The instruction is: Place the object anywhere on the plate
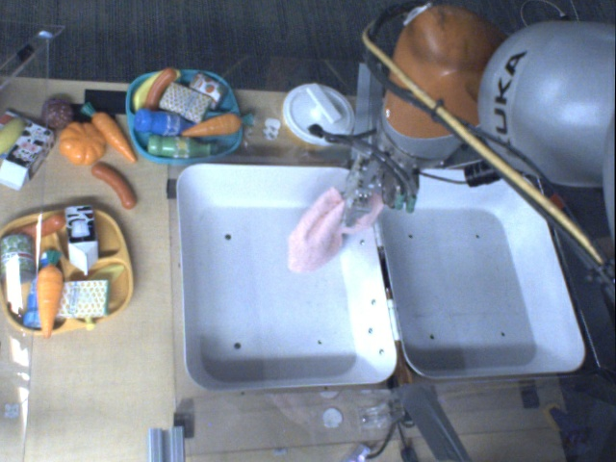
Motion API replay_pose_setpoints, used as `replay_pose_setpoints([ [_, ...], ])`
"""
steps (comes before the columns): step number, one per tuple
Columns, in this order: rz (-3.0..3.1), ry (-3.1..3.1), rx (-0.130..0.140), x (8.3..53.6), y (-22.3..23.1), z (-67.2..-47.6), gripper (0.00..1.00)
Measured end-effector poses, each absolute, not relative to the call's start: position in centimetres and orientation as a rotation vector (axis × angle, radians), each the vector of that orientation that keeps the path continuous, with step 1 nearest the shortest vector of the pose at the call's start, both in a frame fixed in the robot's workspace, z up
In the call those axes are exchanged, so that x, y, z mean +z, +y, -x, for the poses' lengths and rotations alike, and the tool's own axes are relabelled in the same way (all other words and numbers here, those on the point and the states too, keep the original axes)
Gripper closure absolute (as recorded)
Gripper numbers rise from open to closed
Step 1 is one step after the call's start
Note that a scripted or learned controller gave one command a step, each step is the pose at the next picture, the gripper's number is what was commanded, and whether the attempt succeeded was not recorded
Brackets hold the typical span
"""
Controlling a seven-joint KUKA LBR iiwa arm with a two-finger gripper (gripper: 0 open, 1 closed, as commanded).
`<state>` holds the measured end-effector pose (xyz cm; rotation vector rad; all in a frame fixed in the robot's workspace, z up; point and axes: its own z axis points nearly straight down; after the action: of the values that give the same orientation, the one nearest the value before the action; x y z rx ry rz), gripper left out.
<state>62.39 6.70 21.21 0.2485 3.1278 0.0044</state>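
Claw clenched on pink cloth above left bin; arm reads "KUKA".

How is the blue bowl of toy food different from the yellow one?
The blue bowl sits at the back of the bench, beside the left bin; the yellow bowl sits nearer the front, at the bench's left edge. The yellow one looks wider. Both hold toy food, including a carrot.

Robot lab: bench bins, toy food

cloth perhaps hanging from end effector, over left bin
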Motion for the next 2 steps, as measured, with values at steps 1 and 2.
replay_pose_setpoints([
  [1,-0.003,3.135,0.005,22.7,11.3,-61.1,1.00],
  [2,0.001,3.138,0.005,22.6,16.0,-58.8,1.00],
])
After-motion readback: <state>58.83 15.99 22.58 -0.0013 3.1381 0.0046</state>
